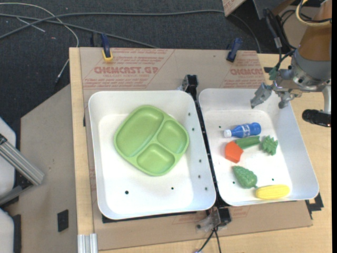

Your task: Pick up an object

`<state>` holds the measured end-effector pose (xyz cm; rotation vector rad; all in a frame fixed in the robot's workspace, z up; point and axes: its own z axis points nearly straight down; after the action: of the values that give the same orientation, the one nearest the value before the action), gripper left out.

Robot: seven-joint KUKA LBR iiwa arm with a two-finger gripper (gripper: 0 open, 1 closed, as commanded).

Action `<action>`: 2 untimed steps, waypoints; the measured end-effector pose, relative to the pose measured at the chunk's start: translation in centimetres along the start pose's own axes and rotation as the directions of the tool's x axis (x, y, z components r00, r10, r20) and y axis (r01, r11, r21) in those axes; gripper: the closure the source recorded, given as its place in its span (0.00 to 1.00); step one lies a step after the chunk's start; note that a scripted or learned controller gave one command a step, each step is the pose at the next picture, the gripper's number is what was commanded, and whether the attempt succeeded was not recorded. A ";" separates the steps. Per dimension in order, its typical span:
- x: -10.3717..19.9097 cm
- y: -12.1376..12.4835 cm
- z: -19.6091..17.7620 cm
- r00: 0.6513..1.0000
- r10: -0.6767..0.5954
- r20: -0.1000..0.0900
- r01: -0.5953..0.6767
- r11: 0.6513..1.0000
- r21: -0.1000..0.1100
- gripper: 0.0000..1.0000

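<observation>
So far nothing is picked up: every object lies loose in its bin. The bench (158, 62) carries two white bins side by side. The left bin (105, 194) holds a green divided plate (151, 139), lying flat near its middle. The right bin (303, 157) holds the small items, clustered toward its near half: a blue bottle (243, 130) on its side, a green cucumber-like piece (247, 142) just beside it, a green leafy piece (269, 145) at that one's right end, an orange block (233, 152), a green broccoli-like piece (245, 177) and a yellow corn cob (272, 192) nearest the front rim. The tool (271, 96) hangs over the far right corner of the right bin, its two fingers spread apart with nothing between them, well apart from the items. Judging by this, the whole grasp is left: choosing a target, descending, closing and lifting.
</observation>
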<state>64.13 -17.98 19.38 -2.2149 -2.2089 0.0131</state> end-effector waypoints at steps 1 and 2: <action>0.0 0.3 -0.9 1.000 -0.003 0.003 0.003 1.000 -0.014 0.00; -0.8 -0.2 4.5 1.000 -0.002 0.002 0.002 1.000 -0.008 0.00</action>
<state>63.84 -18.79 14.84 -2.2182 -2.2156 0.0056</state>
